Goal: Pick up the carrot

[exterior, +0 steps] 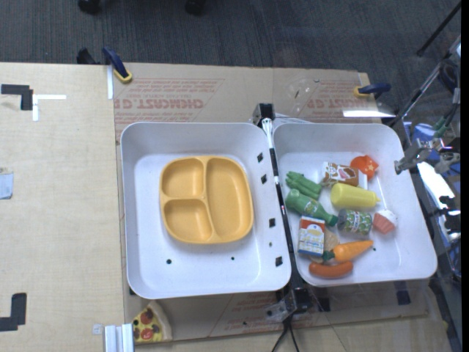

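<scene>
Carrot: I see the carrot (350, 251) lying on its side near the front edge of the right bin (410, 259), orange body pointing right, green top toward the left.
Neighbours: a red sausage-like piece (331, 270) lies just in front of it, touching or nearly so; a small carton (311, 237) sits just to its left; a green-labelled can (355, 222) lies just behind.
Other bin: the left bin (146, 270) carries a yellow divided plate (207, 199), well apart from my target.
Pincer: I make out metal parts at the right edge of the surface, about (414, 160), but I cannot tell whether the pincer is released or clenched. Nothing is in its grip that I can see.
Stage: by my reading, the approach has not begun; the carrot lies untouched.
How I would do it: I would come down over the carrot's thicker middle, closing across its short width, so the tips fall between can and sausage.
Risk: I expect clutter to be the trouble; a skewed descent may nip the sausage instead.
</scene>
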